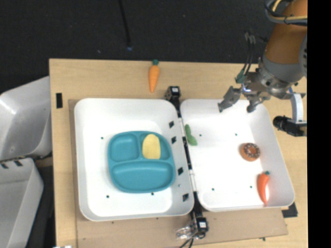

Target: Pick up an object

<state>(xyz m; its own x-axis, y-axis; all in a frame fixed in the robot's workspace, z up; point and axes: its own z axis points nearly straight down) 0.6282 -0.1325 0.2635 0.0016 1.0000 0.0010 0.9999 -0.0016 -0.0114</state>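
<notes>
Two bins [83,138], two carrots [154,76], one tray [129,177], one doughnut [250,152].

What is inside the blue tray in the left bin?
The blue tray holds one yellow, rounded item in its upper right compartment. The upper left and the long lower compartments show only bare blue. Whatever lies under the yellow item is covered.

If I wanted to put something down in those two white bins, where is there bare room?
Right bin: its middle is bare, between the green piece at its left wall and the donut and red carrot on its right. Left bin: the blue tray crowds the centre.
</notes>
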